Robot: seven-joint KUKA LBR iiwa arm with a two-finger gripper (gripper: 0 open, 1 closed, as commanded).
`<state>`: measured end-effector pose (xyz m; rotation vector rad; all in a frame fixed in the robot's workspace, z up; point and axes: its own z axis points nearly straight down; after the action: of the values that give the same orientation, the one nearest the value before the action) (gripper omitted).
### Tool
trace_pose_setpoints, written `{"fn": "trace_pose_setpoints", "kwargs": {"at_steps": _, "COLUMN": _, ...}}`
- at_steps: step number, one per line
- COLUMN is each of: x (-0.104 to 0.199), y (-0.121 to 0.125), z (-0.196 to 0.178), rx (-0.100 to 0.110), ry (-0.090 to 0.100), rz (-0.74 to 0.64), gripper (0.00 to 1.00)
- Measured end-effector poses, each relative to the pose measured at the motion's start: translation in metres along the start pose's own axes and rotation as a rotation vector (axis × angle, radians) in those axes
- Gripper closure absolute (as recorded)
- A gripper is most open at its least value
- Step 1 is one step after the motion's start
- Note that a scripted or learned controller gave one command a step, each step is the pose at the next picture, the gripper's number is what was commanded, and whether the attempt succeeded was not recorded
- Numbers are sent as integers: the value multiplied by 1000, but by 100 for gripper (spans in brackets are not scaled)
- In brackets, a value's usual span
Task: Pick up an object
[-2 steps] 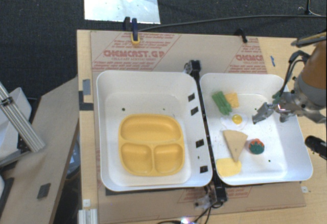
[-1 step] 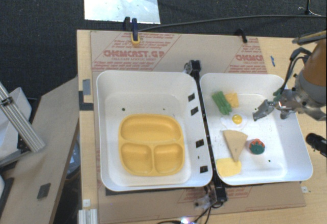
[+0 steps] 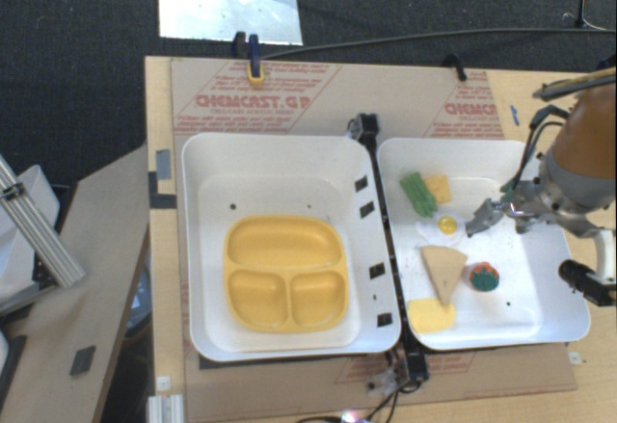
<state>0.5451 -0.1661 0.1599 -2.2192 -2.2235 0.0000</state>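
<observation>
Small food-shaped objects lying in the right white bin (image 3: pixel 554 320)

A green ridged piece (image 3: pixel 417 193) touches a yellow block (image 3: pixel 439 188) at the back; a small yellow ball (image 3: pixel 446 224) sits nearer; a tan wedge (image 3: pixel 443 271), a red-and-green round piece (image 3: pixel 484 277) and a flat yellow piece (image 3: pixel 431 315) lie in front.

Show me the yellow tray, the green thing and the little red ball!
yellow tray (image 3: pixel 285 272), camera view, its middle divider.
green thing (image 3: pixel 418 193), camera view, its middle.
red ball (image 3: pixel 484 277), camera view, its top.
</observation>
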Motion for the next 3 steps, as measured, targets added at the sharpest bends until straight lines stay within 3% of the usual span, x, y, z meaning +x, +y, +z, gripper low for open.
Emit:
{"fn": "trace_pose_setpoints", "kwargs": {"at_steps": 2, "x": -7, "y": 3, "z": 76, "rx": 0, "ry": 0, "rz": 1, "gripper": 0}}
{"fn": "trace_pose_setpoints", "kwargs": {"at_steps": 3, "x": -7, "y": 4, "z": 65, "rx": -3, "ry": -1, "rz": 0, "gripper": 100}}
